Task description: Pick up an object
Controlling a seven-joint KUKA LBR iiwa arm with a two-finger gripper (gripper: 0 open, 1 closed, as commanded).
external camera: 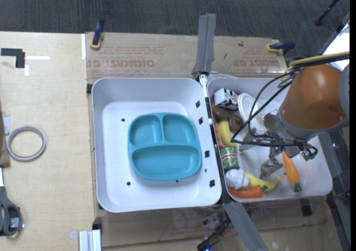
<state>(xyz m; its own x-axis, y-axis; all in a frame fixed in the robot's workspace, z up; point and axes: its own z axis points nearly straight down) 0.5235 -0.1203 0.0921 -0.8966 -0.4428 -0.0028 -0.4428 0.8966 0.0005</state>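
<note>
My gripper (271, 170) hangs low in the right bin (312, 186), under the orange band of the arm (311, 99). Its tips sit just above a yellow banana (261, 181) near the bin's front. An orange carrot (291, 171) lies right beside the gripper. A green-labelled can (229, 157), a yellow piece (223, 132), a brown item (225, 115), a white lump (236, 177) and a red-orange pepper (245, 191) line the bin's left side. A white bowl (247, 103) sits at the back.
The left bin (108, 149) holds a teal divided plate (165, 146). A grey divider post (206, 44) stands between the bins at the back. A roll of tape (24, 143) and scissors (10, 216) lie on the bench at left. Cables (261, 141) trail across the right bin.
</note>
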